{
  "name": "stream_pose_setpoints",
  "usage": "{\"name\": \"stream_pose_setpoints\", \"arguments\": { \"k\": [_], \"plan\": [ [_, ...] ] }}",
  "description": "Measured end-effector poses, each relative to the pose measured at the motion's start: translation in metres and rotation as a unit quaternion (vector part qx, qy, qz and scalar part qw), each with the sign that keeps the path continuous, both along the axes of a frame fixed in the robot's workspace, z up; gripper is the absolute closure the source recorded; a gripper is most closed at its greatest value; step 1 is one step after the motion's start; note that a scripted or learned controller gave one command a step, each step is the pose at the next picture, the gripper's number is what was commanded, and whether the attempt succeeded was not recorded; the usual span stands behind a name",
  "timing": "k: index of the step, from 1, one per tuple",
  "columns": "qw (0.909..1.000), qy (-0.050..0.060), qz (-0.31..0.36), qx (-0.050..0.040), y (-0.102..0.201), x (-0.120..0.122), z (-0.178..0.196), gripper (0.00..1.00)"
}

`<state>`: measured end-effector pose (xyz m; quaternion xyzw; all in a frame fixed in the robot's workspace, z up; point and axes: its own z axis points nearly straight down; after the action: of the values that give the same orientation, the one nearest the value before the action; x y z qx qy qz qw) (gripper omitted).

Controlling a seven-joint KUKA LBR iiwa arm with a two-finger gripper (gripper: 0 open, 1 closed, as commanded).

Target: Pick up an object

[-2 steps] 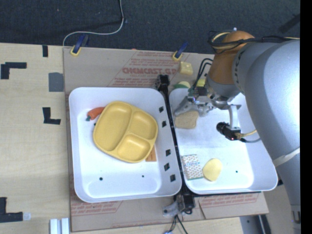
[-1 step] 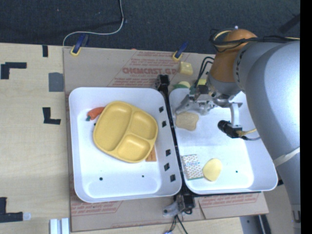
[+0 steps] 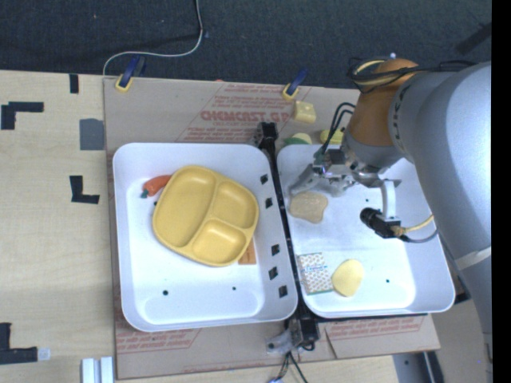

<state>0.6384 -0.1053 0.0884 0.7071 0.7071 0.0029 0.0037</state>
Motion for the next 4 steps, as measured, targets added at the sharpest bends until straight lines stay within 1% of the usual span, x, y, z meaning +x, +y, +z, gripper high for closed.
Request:
{"name": "stream_pose_setpoints", "arguments": {
  "k": [1, 2, 3, 4],
  "plan": [
    [1.0000, 0.008, 0.002, -0.0011, 0.010, 0.029, -0.003, 0.00],
    [1.0000, 0.005, 0.000, -0.0002, -0.007, 0.020, -0.004, 0.00],
    [1.0000, 0.005, 0.000, 0.0000, -0.001, -0.013, -0.003, 0.00],
    [1.0000, 0.005, 0.001, 0.0002, 0.006, -0.007, -0.004, 0.00]
  ]
}}
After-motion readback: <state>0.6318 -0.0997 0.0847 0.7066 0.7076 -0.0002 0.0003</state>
